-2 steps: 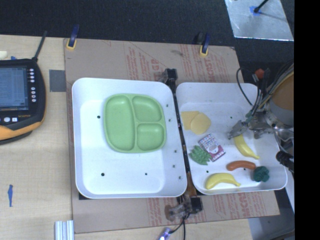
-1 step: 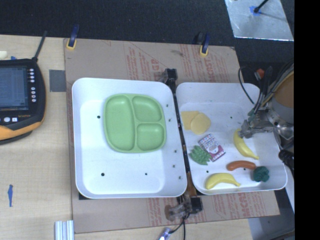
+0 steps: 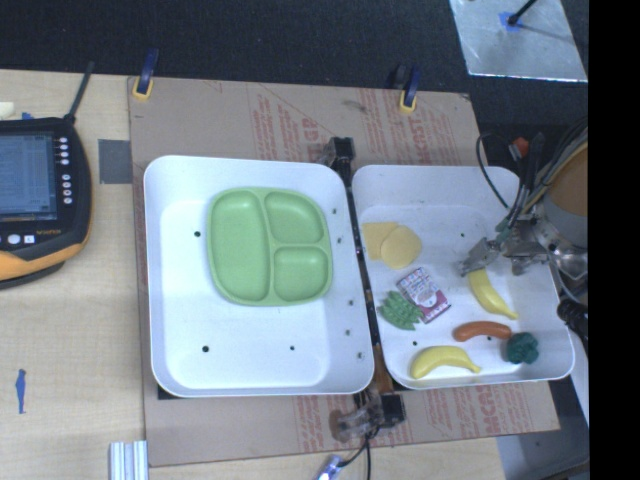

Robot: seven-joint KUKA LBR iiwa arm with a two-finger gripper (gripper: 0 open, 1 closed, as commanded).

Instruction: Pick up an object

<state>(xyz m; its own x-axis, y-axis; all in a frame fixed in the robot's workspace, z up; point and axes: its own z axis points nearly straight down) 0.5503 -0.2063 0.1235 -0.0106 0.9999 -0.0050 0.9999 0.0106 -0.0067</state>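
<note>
Gripper over a crowded bin, hold unclear

The left bin (image 3: 180, 368) bears a green divided plate (image 3: 268, 245); the right bin (image 3: 450, 183) is crowded with small toy food. The gripper (image 3: 485, 256) hovers just above a small banana (image 3: 491, 293); whether it is open cannot be told, and nothing shows between its tips. A slanted descent may nudge the banana toward the sausage (image 3: 482, 331) and miss it.

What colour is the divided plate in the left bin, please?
Light green divided plate, clearest in the camera view.
</note>
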